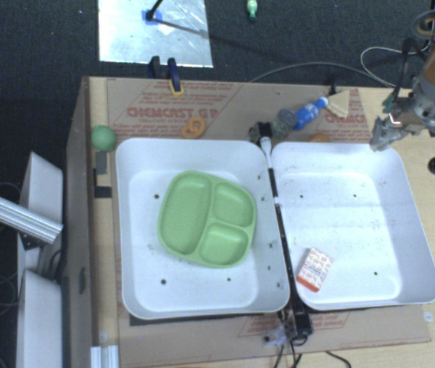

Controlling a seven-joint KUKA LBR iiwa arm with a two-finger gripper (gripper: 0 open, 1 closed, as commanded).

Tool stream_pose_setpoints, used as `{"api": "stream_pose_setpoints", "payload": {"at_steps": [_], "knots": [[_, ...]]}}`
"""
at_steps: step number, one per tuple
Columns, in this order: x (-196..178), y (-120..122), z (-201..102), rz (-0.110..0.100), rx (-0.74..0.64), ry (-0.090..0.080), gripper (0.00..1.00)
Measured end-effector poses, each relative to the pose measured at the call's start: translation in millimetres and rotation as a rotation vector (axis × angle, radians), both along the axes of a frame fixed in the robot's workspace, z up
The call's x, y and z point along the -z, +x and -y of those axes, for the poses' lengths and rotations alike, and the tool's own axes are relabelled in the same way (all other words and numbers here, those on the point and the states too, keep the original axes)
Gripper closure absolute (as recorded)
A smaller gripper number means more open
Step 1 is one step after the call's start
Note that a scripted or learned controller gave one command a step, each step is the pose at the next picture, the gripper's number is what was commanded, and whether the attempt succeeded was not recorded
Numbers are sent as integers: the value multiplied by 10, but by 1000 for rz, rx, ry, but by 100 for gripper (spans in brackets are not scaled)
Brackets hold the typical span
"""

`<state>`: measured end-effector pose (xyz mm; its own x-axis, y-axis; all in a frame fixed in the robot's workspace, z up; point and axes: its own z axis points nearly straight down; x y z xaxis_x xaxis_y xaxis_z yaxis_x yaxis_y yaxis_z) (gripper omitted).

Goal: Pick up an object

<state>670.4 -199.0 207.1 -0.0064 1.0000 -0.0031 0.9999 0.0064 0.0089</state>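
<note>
Hovering over the far right corner of the right bin (413, 205): gripper (382, 138), grasping nothing visible, finger spread too small and blurred to tell. Lying near the front edge of that bin, well apart from the gripper: small orange-and-white packet (314, 269). Resting in the left bin (137, 205): green divided plate (207, 218).
</note>
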Motion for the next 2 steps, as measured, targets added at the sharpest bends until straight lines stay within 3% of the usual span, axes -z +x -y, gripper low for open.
{"api": "stream_pose_setpoints", "payload": {"at_steps": [2], "knots": [[-227,20,5,9,-4,-2,100]]}}
